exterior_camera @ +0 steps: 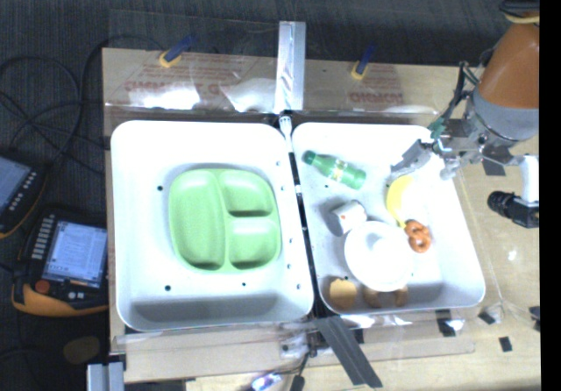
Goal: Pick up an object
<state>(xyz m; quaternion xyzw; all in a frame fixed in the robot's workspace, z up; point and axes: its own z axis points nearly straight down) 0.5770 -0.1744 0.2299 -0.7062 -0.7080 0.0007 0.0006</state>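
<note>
Lowest in the frame, along the near wall of the right bin (473, 280), two brown rolls (344, 294) sit side by side at its bottom edge. Just above them lies a white plate (379, 256), and a small orange pretzel-like piece (418, 236) touches its right rim. A little white cup (348, 216) lies tipped at the plate's upper left. Above the pretzel a yellow banana (397, 196) lies near the bin's upper right, and a green bottle (335, 169) rests on its side at the upper left of this bin. In the left bin (131, 205) a green divided tray (225, 218) sits flat in the middle, well apart from everything else. At the right of the frame the arm (510, 82) reaches in over the desk (504, 240); its fingers (412, 158) hang spread apart just above the banana's top end, gripping nothing.
</note>
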